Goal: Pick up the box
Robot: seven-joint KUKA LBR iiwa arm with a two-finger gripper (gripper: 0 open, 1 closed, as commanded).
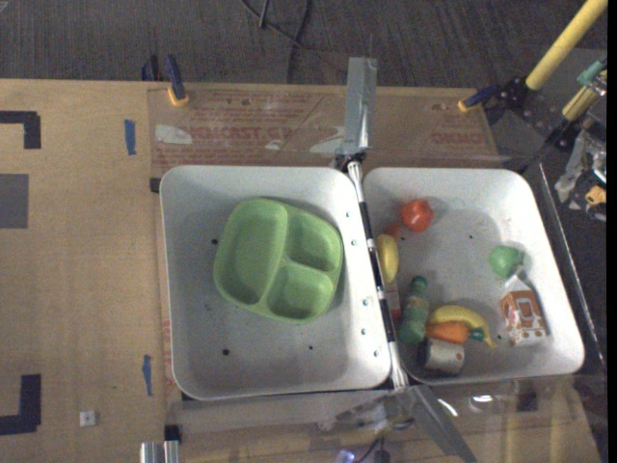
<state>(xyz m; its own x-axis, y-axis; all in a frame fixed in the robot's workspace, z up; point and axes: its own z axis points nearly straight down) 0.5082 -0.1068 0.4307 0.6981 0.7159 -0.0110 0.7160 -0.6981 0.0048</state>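
box (523, 317) lying flat, near-upright in frame

can (444, 356): partly hidden under the carrot (449, 333), label unreadable
box (522, 317): print too small to read
cardboard (318, 123) lettering: blurred

We see the box (523, 317) as a small carton, white with orange-red markings on its upper face. It lies in the right bin (549, 220), near that bin's right edge and toward its front right corner. It rests on the bin floor, turned a little askew to the bin's walls. Its top end seems to taper like a gable, though the detail is too small for us to be sure. Nothing touches it.
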